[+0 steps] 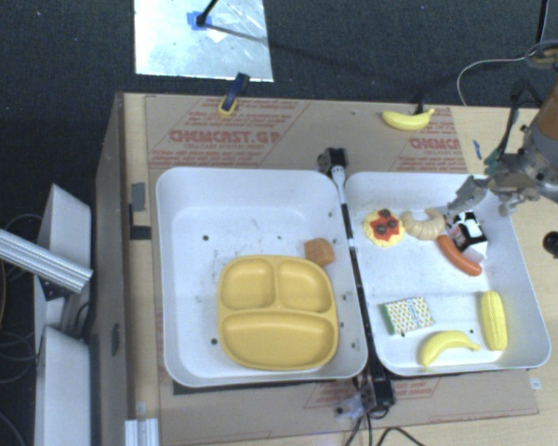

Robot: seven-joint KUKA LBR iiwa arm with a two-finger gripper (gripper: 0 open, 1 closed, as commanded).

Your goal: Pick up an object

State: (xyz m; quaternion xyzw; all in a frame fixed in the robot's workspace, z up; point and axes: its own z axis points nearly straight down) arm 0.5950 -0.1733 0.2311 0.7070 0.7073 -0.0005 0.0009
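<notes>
Sausage (pixel 459 255) lies near the right bin's (pixel 530 342) far-right corner, beside a small black-and-white block (pixel 466 231). Claw (pixel 467 199) hovers there; its opening I cannot tell. Crowding could spoil the grip.

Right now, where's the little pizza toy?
The pizza toy lies in the right bin, near its upper left corner, close to the divider, with the croissant just to its right.

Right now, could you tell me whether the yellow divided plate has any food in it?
Empty: all three compartments of the plate show bare yellow.
</notes>
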